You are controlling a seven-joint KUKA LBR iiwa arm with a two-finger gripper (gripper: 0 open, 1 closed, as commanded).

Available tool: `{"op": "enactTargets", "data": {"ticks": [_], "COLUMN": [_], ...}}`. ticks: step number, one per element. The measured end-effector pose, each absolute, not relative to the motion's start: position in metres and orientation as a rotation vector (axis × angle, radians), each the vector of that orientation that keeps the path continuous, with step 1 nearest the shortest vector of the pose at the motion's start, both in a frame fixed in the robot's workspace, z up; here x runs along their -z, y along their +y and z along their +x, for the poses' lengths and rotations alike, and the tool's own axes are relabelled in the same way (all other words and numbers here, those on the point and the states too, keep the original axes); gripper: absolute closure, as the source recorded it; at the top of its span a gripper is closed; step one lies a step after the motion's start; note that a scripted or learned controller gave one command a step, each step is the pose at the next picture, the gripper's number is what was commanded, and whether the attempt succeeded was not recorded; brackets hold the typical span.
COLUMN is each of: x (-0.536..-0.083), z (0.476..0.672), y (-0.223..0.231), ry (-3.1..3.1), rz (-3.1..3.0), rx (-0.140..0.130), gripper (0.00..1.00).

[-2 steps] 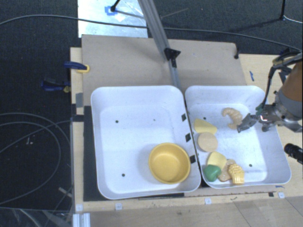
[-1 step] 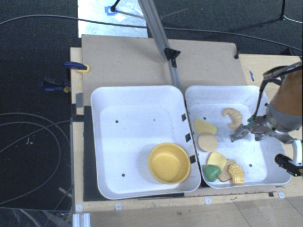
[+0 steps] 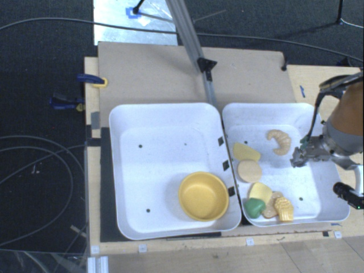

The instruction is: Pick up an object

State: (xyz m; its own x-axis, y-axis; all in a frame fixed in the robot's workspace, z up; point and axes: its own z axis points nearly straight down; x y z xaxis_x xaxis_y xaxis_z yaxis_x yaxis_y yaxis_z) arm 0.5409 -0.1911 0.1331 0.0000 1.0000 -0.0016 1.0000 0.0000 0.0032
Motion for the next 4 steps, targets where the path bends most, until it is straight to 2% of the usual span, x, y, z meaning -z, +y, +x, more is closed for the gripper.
{"op": "enactTargets", "data": {"ticks": [2,3,4], "x": [-0.206,-0.205,-0.216], "z": [0.545,0.570,0.585], "y": [-0.194,-0.140,-0.080], "ry": [2.223,2.233,2.235], "rz": [2.212,2.207,2.207], "rx": [-0.004,-0.006,-0.006], "gripper": [1.00,1.00,1.00]}}
